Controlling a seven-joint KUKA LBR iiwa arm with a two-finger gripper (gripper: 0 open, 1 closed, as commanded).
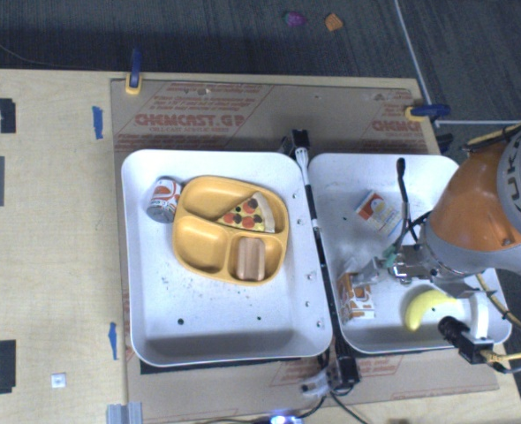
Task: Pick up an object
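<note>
Both bins (146,263) are white. At nine o'clock sits a yellow divided tray (199,241) bearing a red-spotted pizza slice (250,212) and a tan bun (250,259). A red-and-white can (162,199), a yellow banana (422,307), and possibly orange-printed packets (358,296) show elsewhere.

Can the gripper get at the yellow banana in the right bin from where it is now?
Probably yes. The yellow banana lies in the right white bin just below the gripper, with nothing on top of it. The small carton sits apart to its left, so a short drop looks free.
</note>
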